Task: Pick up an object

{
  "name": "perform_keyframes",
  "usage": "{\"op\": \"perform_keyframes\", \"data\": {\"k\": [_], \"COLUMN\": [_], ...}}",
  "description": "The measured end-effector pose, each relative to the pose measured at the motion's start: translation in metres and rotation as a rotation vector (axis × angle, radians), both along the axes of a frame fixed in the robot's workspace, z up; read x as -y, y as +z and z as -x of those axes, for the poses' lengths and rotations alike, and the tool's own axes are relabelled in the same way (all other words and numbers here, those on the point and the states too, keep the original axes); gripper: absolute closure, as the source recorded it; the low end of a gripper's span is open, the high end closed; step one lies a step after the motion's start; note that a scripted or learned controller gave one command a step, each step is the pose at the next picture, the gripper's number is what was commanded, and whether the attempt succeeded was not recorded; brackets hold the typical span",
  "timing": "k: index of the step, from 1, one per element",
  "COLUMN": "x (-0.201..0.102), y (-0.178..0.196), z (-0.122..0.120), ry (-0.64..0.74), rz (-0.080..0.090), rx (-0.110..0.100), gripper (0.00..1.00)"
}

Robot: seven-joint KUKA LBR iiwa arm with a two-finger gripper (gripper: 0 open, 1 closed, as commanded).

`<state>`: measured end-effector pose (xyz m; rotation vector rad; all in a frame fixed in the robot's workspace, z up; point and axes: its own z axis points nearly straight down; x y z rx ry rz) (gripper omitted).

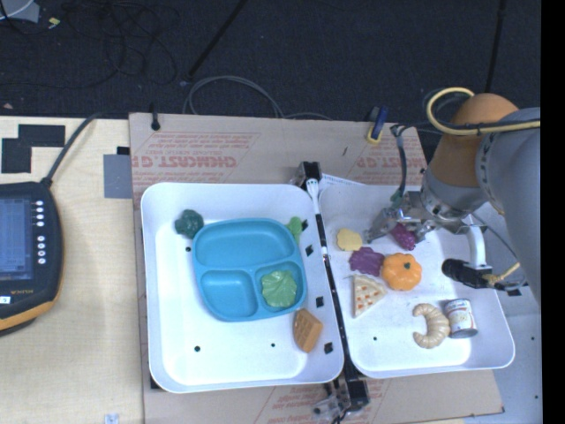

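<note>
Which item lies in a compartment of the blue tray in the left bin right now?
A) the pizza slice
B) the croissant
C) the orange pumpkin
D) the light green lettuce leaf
D: the light green lettuce leaf rests in the lower right compartment of the blue tray, while the croissant, orange pumpkin and pizza slice all lie in the right bin.

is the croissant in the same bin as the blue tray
No, the croissant lies in the right bin beside a small can, while the blue tray sits in the left bin.
</note>
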<state>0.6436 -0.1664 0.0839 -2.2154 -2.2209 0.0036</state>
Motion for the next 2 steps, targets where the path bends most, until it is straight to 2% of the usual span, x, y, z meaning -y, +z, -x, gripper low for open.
{"op": "perform_keyframes", "data": {"k": [1,2], "x": [0.001,-0.042], "y": [0.014,0.100], "z": [0.000,-0.002], "ry": [0.000,0.001], "rz": [0.001,0.001], "rx": [0.001,0.010], "gripper": [1.00,1.00]}}
